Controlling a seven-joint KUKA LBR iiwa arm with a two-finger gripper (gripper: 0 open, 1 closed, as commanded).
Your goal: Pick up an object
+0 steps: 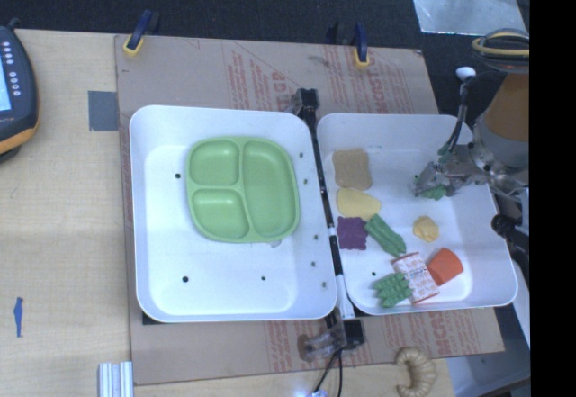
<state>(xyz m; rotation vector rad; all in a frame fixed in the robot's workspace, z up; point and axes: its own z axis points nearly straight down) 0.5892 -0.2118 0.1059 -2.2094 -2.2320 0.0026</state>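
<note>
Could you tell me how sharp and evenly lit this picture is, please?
Camera view: lighting is soft and even, with faint shadows inside the left bin beside the green plate; the gripper looks slightly blurred; small toys in the right bin are soft in detail.

The wooden bench (54,233) carried a brown cardboard sheet (270,71), held by clamps at its far edge; two white bins (153,296) sat side by side on the sheet; a pendant (13,89) lay at the bench's left edge.
</note>
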